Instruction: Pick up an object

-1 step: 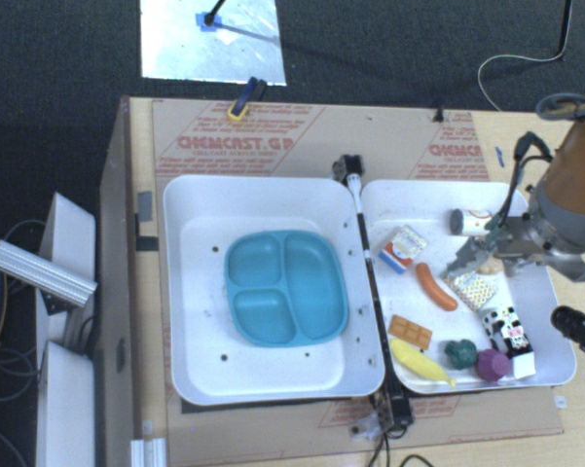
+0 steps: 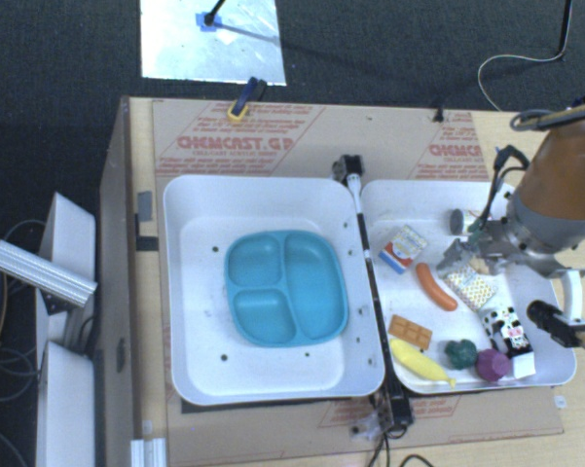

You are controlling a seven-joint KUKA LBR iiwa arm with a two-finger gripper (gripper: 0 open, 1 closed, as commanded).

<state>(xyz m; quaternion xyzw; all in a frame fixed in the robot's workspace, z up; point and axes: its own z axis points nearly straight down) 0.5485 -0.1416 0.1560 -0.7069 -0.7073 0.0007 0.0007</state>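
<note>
Arm (image 2: 563, 178): enters from the right, over the right bin (image 2: 389, 197).
Gripper (image 2: 464, 253): low in the right bin, beside the sausage (image 2: 436, 287) and the patterned packet (image 2: 471, 286); finger state cannot be determined (detail too small).
Right bin contents: small carton (image 2: 402, 249), cracker (image 2: 411, 333), banana (image 2: 420, 362), dark green object (image 2: 459, 353), purple object (image 2: 493, 364), black-and-white carton (image 2: 509, 339); all resting on the bin floor.
Left bin (image 2: 185, 261): holds a blue compartment tray (image 2: 285, 287).
</note>
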